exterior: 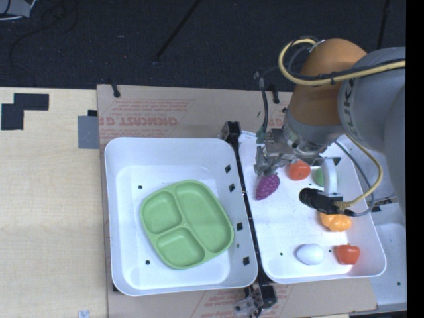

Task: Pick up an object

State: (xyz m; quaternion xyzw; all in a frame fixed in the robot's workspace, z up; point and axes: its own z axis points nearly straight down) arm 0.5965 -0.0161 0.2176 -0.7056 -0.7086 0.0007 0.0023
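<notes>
- Camera view: you look down at a slant on a worktop [46, 197] carrying two shallow white bins side by side.
- The left bin [126, 158] holds a green divided plate [186, 224], lying flat.
- Your grey arm [371, 105], with its orange band [328, 78], reaches from the right over the right bin [285, 270].
- The gripper [266, 169] sits directly above a purple grape bunch [267, 187], apparently touching its top; you cannot tell whether it is spread or pinching.
- Near it in the right bin lie an orange-red fruit [299, 171], a yellow-orange piece [336, 222], a white egg [309, 254] and a red piece [347, 253].
</notes>
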